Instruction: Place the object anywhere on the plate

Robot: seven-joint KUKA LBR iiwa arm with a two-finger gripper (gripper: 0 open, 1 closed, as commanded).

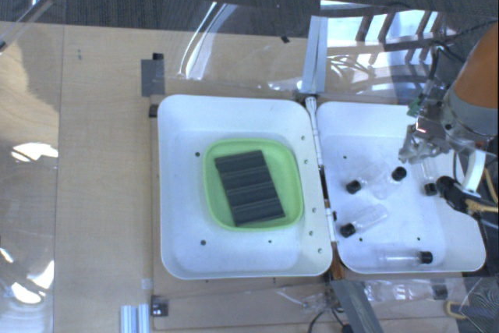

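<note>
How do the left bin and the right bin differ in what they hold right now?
The left bin holds a green plate with a dark ribbed block lying on it; the right bin holds several clear vials with black caps, scattered loose. The end effector hangs over the right bin, while nothing hangs over the left one. Both are shallow, white and rounded at the corners, side by side.

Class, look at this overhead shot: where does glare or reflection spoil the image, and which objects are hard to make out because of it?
Camera view: bright window reflections streak the bench above the right bin; the clear vials nearly vanish against its white floor, apart from their black caps; the green plate and its dark ridged block read sharply.
</note>
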